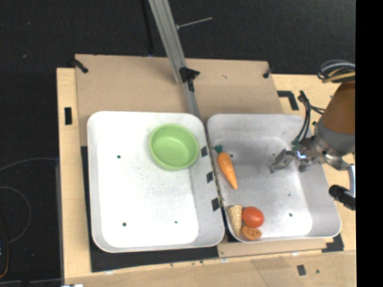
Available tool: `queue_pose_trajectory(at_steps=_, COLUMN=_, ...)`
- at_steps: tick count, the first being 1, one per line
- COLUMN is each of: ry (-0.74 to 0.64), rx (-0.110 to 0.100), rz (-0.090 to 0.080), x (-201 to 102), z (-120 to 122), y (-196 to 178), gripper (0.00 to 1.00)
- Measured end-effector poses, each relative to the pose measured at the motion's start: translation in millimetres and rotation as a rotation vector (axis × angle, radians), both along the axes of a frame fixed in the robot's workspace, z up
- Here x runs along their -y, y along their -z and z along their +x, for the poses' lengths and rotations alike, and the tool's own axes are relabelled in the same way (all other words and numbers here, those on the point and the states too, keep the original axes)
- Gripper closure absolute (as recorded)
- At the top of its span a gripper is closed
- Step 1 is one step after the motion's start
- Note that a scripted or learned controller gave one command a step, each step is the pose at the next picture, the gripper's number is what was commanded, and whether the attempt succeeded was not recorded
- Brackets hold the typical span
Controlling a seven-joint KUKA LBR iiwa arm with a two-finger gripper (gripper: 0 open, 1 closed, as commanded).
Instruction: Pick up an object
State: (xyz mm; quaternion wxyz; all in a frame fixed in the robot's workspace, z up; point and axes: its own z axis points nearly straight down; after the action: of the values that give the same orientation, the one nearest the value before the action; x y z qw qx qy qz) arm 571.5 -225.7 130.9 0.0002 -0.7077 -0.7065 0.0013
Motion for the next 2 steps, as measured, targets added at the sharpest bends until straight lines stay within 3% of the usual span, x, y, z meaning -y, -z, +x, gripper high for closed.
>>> queue_pose_trajectory(at_steps=1, ry=0.003, rx=0.007, rz=-0.002, x=2, z=1, y=-14, gripper=1.0)
queue_pose_trajectory(at_steps=2, ry=-0.004, rx=0.004, rz=0.0, x=-7, z=5, y=-66, gripper=1.0)
